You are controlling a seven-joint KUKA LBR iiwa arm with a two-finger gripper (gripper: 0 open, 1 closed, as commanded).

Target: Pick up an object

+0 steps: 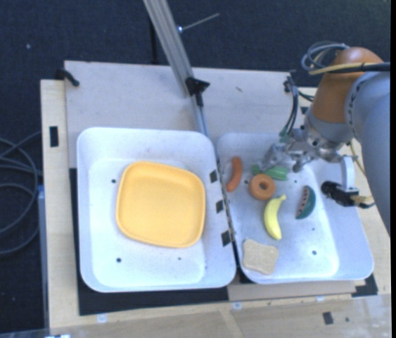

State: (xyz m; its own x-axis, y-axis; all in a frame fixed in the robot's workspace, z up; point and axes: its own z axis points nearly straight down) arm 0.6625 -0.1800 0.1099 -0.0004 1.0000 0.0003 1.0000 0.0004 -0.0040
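Grey metal claw (287,155), on an arm (366,111) with an orange band, entering from the right: positioned low over the far part of the right bin (352,259); whether it is released or clenched cannot be told.

Green item (273,172): lies directly below the claw, partly covered by it; contact between the two cannot be confirmed.

Brown ring-shaped doughnut (262,186): flat on the bin floor, just near of the green item.

Orange-red sausage (234,173): lengthwise along the bin's left wall, to the left of the doughnut.

Yellow banana (274,217): near side of the doughnut, curved, lying flat.

Watermelon slice (305,202): right of the banana, green rind outward.

Slice of bread (260,256): near-left corner of the right bin, overlapping its rim.

Left bin (96,259): holds one square yellow plate (161,204), set roughly central.

Bench (134,94): pale board carrying both bins side by side, with a metal rail (169,37) rising from between them at the far edge.
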